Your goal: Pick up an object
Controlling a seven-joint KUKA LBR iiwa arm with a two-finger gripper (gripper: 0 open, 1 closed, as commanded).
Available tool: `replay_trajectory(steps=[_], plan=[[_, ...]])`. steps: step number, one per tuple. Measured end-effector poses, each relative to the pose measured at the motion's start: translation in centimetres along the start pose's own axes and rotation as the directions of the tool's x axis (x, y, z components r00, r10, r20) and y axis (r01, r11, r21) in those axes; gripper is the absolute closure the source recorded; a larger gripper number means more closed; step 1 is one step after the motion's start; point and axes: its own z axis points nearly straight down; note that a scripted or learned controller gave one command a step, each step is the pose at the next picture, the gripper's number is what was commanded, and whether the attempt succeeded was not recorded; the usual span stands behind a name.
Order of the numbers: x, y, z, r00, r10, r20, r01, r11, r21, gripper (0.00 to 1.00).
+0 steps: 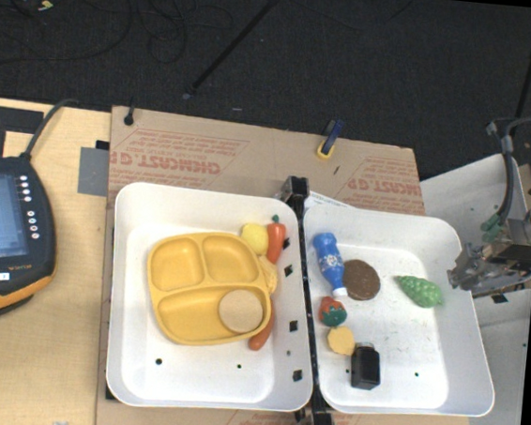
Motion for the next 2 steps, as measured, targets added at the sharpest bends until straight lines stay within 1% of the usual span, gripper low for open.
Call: replay_trajectory(steps=[1,2], plan=[[7.0,5.1,-0.5,1.000,-0.006,-0.001,0.006,1.000,-0.003,1.00],[11.9,-1.2,-3.8,1.000,-0.004,-0.002,0.004,1.000,-0.002,1.00]])
